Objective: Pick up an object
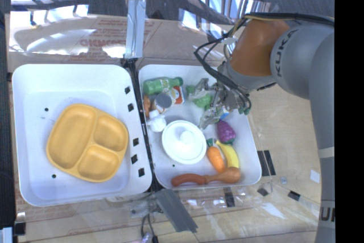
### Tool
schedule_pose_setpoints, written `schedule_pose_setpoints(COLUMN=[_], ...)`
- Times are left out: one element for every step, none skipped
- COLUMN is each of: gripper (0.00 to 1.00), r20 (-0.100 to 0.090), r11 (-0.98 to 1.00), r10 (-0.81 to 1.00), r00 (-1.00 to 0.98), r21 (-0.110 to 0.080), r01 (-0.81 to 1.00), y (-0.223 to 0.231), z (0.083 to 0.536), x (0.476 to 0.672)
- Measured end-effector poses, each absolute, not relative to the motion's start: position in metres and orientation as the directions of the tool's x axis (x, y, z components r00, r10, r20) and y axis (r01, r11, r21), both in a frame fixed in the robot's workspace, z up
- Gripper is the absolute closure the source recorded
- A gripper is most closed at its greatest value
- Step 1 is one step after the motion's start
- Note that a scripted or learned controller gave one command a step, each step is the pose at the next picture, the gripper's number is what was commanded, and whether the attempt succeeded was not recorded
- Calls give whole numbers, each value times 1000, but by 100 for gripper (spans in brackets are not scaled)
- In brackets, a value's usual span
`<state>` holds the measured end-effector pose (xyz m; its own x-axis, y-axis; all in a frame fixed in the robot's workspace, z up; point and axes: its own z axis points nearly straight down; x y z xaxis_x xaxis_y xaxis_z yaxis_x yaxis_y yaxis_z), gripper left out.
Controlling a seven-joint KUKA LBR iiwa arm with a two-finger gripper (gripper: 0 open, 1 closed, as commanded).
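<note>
Lowered into the right bin (250,145), the tool (219,106) sits among the toys at about two o'clock from the white bowl (183,141); whether it is apart or together cannot be told, and nothing can be seen clamped in it. It hangs just above the purple eggplant toy (226,132) and right beside a crumpled green toy (200,95), though contact with either is unclear.

Nearest the front rim of that bin lies a long brown sausage-like toy (206,178). Just behind it are an orange carrot (215,159) and a yellow banana (229,155), side by side at five o'clock from the bowl. At eleven o'clock from the bowl lie a small white piece (156,123), a grey-topped can (164,101) with a red and white label too small to read, and a green bottle (161,85) on its side along the far wall.

The left bin (28,139) holds a yellow divided plate (86,141) with three compartments.

On the grey arm (301,60), beside the orange band (253,48), part of the letters "KUKA" can be read. Beyond the bins, on the table, a brown cardboard sheet (165,37) carries faint red printing, too blurred to read.
</note>
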<state>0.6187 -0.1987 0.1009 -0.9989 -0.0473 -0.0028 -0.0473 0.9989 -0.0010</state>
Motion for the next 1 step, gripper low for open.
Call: schedule_pose_setpoints(gripper=[0], r20=[-3], r11=[999], r10=[-47], r00=[-999], r21=[-1], r01=[-47], y=[-199], z=[101], x=[619])
